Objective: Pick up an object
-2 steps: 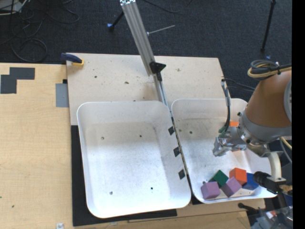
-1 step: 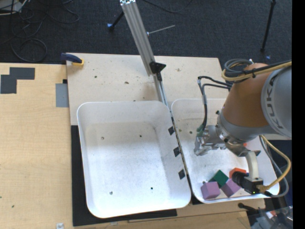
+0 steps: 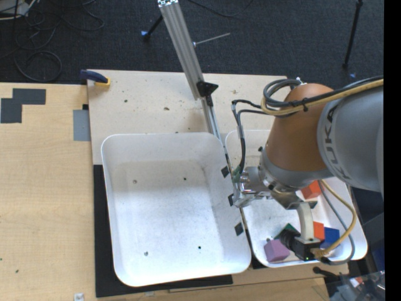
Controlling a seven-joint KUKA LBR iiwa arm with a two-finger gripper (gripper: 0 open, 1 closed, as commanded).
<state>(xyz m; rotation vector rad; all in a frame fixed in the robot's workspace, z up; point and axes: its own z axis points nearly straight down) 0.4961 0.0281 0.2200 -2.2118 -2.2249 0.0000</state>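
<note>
My gripper [image 3: 246, 194] hangs low over the left part of the right bin [image 3: 358, 243], close to the wall shared with the left bin. The bulky grey and orange wrist covers most of it. In the bin's near end lie a purple block [image 3: 276, 250], a dark green piece [image 3: 290, 229], an orange block [image 3: 319, 231] and a blue block [image 3: 331, 236]. A red-orange object [image 3: 311, 192] peeks out from under the arm further back. Nothing is visibly held.
The left bin [image 3: 119, 144] sits beside the right one, speckled with small dark marks. A slanted aluminium pole [image 3: 186, 49] crosses above the bins' far edge. A blue and yellow clamp [image 3: 95, 77] rests at the bench's far left corner.
</note>
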